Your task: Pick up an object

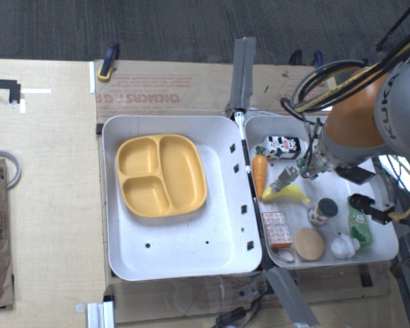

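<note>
Claw (287,179) of your arm hangs low in the right bin (389,251), its tip just above the yellow banana (285,194) and beside the orange carrot (259,175); you cannot tell its state. Around it you see a cow-print carton (282,146), a small can (320,212) and a red box (276,229). In the left bin (171,258) lies a yellow divided plate (162,175).

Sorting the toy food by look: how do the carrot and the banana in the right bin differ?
The carrot is orange with a green top, while the banana is yellow. The carrot lies lengthwise along the right bin's left wall, while the banana lies crosswise below the gripper. The carrot is straight and tapered, the banana curved. Both lie flat in the same bin, close together.
</note>
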Robot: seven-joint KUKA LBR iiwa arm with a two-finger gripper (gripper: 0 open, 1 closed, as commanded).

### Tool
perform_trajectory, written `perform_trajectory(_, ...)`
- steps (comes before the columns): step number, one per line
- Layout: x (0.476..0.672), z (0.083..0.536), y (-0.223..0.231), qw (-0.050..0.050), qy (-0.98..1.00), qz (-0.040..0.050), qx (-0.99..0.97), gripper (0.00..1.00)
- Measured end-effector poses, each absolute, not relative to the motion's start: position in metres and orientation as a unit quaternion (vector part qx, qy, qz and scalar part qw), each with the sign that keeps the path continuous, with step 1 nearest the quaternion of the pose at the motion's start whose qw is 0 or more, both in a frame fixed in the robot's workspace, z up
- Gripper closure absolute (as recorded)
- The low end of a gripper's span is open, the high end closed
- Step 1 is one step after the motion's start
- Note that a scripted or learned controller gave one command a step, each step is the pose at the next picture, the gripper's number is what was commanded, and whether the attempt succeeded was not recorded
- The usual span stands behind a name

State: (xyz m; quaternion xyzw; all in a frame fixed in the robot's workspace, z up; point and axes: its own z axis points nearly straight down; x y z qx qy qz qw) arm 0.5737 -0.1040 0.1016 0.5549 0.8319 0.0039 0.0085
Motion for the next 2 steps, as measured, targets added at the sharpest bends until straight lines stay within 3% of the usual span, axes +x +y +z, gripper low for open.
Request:
perform_trajectory(1,0.574,0.111,-0.104,0.008,0.831,0.0050,0.556,1.00)
perform_trajectory(2,0.633,0.192,-0.078,0.001,0.883,-0.0004,0.469,1.00)
